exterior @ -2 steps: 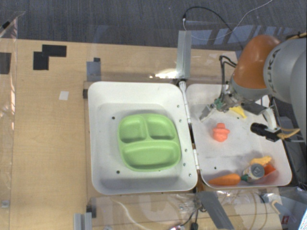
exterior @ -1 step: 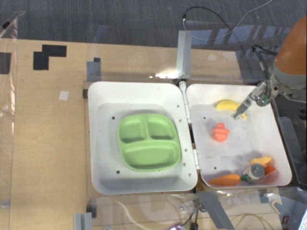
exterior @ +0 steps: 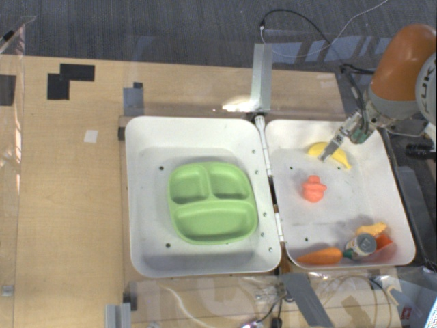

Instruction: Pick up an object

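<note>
The yellow banana-shaped toy point(exterior: 329, 154) is lying in the upper part of the right bin point(exterior: 403, 203), and the gripper point(exterior: 333, 149) is sitting right over its middle, coming in at a slant from the upper right. The dark fingertips are overlapping the toy, but whether they are spread, closed, or actually clamping it I cannot tell at this angle. For a good grasp, the fingers should be straddling the toy's narrow width, not its length, and closing near the middle so it is not pivoting out. A straight vertical lift would be testing the hold best.

The orange-pink toy point(exterior: 313, 188) is sitting apart, toward the bin's centre. An orange carrot-like piece point(exterior: 319, 256) and a small cluster of items point(exterior: 370, 241) are crowding the lower edge. The green divided plate point(exterior: 212, 202) is resting in the left bin point(exterior: 140, 183).
</note>
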Action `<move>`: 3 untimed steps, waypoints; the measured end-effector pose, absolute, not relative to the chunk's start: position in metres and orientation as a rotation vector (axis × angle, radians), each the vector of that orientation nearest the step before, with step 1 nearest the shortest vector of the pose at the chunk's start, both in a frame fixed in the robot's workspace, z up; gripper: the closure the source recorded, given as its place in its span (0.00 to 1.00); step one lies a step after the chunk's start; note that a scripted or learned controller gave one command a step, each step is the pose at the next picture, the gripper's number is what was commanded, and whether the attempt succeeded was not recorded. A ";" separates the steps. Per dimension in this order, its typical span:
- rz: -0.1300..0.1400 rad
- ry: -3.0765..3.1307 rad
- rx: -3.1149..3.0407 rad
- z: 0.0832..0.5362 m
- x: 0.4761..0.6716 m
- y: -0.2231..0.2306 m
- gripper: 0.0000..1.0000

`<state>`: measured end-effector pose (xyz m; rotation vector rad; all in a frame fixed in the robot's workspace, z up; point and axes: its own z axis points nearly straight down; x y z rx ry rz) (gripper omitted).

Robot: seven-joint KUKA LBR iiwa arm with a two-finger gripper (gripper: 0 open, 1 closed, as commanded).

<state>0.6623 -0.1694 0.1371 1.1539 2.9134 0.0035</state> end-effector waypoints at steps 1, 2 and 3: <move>0.009 2.903 1.148 0.151 0.666 -0.168 1.00; 0.009 2.903 1.149 0.151 0.666 -0.168 0.00; 0.009 2.903 1.149 0.151 0.666 -0.168 0.00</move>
